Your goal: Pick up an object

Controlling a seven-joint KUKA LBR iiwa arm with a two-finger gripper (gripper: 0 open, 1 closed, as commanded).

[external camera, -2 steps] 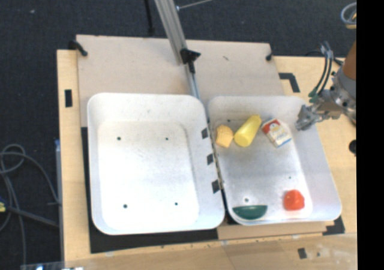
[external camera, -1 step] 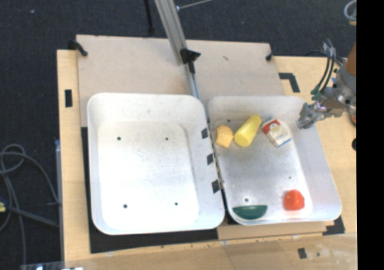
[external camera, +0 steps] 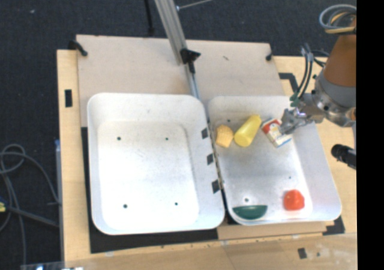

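The step in hand looks like the approach-and-grasp: the end effector sits low over the right bin, at about 2 o'clock within it, right against a small red-and-white object. From this slanted view I cannot tell whether it is released or clenched, nor whether the object is truly caught or merely touched from the side.

Other candidates lie in the same bin: a yellow bottle-like piece and a tan lump at 10 to 11 o'clock, a dark green bowl at 6 o'clock, and a red ball at 5 o'clock. The left bin sits beside it on the tabletop.

The next move, in my judgement, calls for a secure closure on the red-and-white object, then a straight lift to confirm it comes away.
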